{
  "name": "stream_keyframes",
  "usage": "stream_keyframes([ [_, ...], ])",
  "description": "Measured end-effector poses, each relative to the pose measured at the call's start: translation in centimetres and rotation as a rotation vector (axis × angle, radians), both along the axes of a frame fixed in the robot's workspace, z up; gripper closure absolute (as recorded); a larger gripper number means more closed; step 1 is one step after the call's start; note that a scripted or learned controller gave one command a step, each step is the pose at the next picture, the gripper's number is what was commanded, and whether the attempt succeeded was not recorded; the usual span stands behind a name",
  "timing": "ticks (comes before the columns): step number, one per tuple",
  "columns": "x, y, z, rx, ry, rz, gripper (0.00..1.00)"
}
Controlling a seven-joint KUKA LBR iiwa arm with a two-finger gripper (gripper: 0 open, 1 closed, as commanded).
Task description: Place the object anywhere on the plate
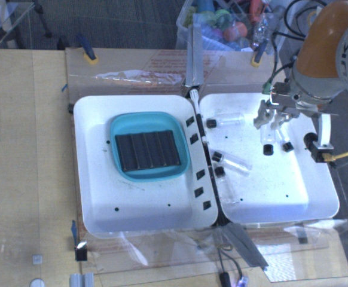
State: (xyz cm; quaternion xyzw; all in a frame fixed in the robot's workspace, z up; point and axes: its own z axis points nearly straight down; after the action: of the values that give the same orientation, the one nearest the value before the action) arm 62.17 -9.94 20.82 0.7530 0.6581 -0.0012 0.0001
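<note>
Pincer (277, 147) beside clear tubes (232, 162)

We're looking at a robotics lab here: a pale wooden tabletop (18, 160) carries two white bins (96, 214) taped down under plastic sheeting. Behind sits a clear tub of colourful toys (234, 11), with loose cables (293, 11) trailing nearby.

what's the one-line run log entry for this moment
gripper: over right bin, nothing seen held | clear tubes: lying in right bin | blue plate: left bin, holds dark ridged block
</note>
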Motion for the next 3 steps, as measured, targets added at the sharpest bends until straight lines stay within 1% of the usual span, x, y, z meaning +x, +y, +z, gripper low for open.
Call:
stream_keyframes([
  [1, 0.0, 0.0, 0.0, 0.0, 0.0, 0.0, 0.0],
  [2, 2.9, -5.4, 4.2, 0.0, -0.003, 0.075, 0.0],
  [3, 4.5, -9.9, 9.5, 0.0, -0.003, 0.069, 0.0],
])
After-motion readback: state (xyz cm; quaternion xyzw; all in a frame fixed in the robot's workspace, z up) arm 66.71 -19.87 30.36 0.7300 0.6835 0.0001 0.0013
